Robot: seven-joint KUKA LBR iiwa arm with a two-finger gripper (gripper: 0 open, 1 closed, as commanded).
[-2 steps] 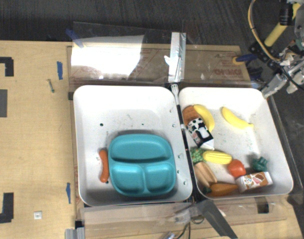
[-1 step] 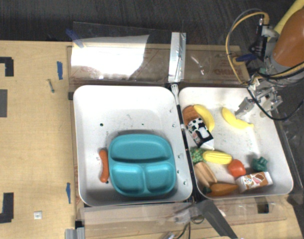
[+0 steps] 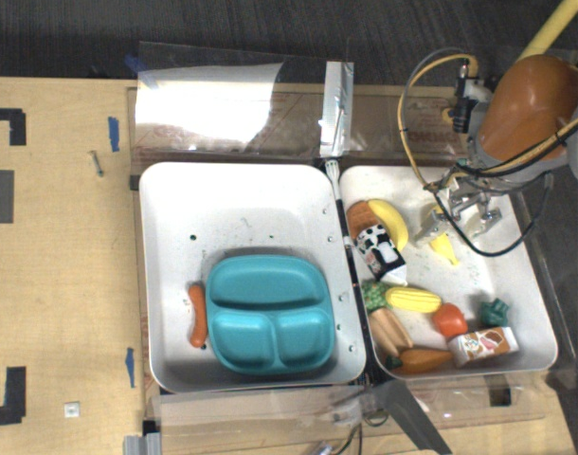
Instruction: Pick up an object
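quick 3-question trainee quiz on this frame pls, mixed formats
1. True or false: the teal tray lies in the left bin.
2. What lies just left of the tray? A) orange sausage B) banana C) tomato
3. Fill in: the gripper hangs over the ____ bin.

Key:
1. True.
2. A, the orange sausage.
3. Right; the right bin also holds the banana and tomato.

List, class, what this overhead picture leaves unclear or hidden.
- Gripper: finger state unclear, blurred among cables, camera view.
- Carton: label print too small.
- Hot dog: its upper end hidden under the corn cob.
- Arm: cut off by right edge.
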